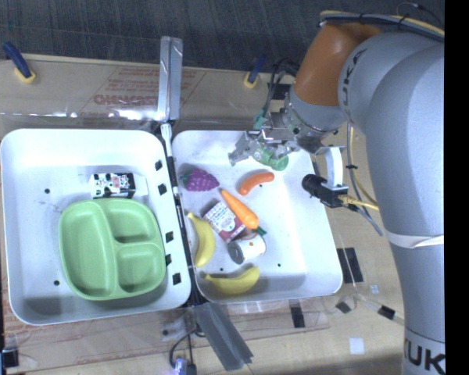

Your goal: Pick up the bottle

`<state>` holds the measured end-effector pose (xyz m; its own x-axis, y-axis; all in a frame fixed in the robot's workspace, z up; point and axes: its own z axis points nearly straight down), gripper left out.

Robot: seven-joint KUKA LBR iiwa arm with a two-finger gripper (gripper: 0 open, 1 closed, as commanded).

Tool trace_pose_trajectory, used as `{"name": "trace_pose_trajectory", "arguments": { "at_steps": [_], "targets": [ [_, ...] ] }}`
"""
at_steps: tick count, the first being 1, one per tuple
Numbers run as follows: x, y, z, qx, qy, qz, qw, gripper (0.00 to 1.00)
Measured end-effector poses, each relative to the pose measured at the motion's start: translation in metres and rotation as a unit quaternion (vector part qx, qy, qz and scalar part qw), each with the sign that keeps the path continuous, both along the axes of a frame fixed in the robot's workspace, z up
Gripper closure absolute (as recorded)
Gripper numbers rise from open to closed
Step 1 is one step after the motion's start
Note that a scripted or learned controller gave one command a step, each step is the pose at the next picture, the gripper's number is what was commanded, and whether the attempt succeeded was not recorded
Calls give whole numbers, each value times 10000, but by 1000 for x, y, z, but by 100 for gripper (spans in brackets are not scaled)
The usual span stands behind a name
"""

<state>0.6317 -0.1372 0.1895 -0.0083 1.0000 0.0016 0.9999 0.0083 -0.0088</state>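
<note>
The bottle (228, 222) lies on its side in the middle of the right bin (316, 244). It has a red and white label, and an orange carrot (241, 209) lies against it. My gripper (252, 153) hovers over the far part of the right bin, well behind the bottle and apart from it. Its fingers are spread open with nothing between them. A small green object (277, 161) sits just right of the gripper.
The right bin also holds purple grapes (200, 180), an orange sausage-shaped piece (255, 181), two bananas (204, 241) (233, 280) and a small white cup-like item (252, 247). The left bin (23, 209) holds a green divided plate (113, 248) and a small black-and-white box (112, 183).
</note>
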Motion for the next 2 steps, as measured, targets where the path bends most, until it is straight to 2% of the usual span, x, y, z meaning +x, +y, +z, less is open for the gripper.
{"name": "trace_pose_trajectory", "arguments": {
  "at_steps": [1, 2],
  "targets": [
    [0, 0, 0, 0, 0, 0, 10000, 0],
    [25, -44, -98, -9, -29, -99, 9999, 0]
  ]
}}
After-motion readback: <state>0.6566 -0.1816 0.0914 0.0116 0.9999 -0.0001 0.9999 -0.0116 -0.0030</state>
